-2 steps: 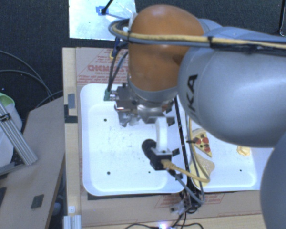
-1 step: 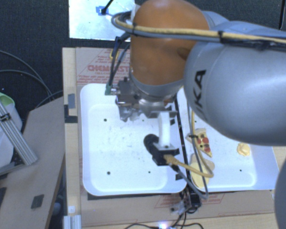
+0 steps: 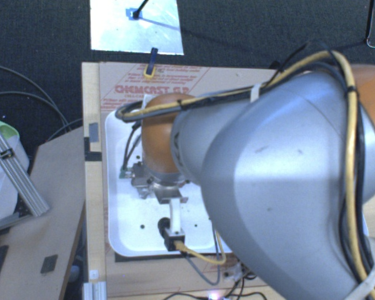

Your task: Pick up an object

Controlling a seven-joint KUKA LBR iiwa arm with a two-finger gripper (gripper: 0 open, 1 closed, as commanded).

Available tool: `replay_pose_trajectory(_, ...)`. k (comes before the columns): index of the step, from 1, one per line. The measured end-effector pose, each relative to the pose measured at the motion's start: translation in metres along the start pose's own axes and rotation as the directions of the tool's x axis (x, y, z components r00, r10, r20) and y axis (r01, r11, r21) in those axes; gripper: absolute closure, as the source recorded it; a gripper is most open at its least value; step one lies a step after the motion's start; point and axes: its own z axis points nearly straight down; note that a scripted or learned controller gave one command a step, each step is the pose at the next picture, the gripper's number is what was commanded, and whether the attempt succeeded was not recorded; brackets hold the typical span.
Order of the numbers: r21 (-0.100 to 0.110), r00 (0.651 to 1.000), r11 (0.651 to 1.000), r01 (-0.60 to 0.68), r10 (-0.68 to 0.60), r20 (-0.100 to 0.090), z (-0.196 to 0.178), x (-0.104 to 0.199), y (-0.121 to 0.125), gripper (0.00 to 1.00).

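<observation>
Object: we cannot tell where it lies; the arm hides most of the bin to the right of the jaws and behind them.
Jaws: they hang below the wrist, low over the bin's white floor; we cannot tell whether they are open or closed.
Arm point(image 3: 281, 167): grey and very large in the foreground, it comes in from the right of the jaws and looms over them; yellow and black cables run along its shell.
Orange band point(image 3: 155, 136): directly above the jaws, over the bin's far half.
Bin point(image 3: 120, 230): shallow and white with rounded corners; we see its bare floor left of the jaws and in front of them, marked by a few small dark spots.
Cardboard sheet point(image 3: 175, 80): beyond the jaws, printed in red letters, meeting the bin's far rim.
Blue and yellow piece point(image 3: 151, 64): on the cardboard's far edge, well beyond the jaws.
Shiny sheet point(image 3: 134, 17): farther still, on dark ground.
Tabletop point(image 3: 56, 186): pale brown, left of the jaws, beside the bin.
Aluminium rail point(image 3: 15, 174): slanted, far left of the jaws, well apart from the bin.
</observation>
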Motion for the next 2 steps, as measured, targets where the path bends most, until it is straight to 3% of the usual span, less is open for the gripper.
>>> replay_pose_trajectory(1,-0.008,1.0,1.0,-0.003,0.003,-0.005,0.006,-0.054,-0.048,1.0)
replay_pose_trajectory(2,-0.028,1.0,1.0,0.004,-0.004,-0.012,-0.208,-0.072,-0.045,1.0)
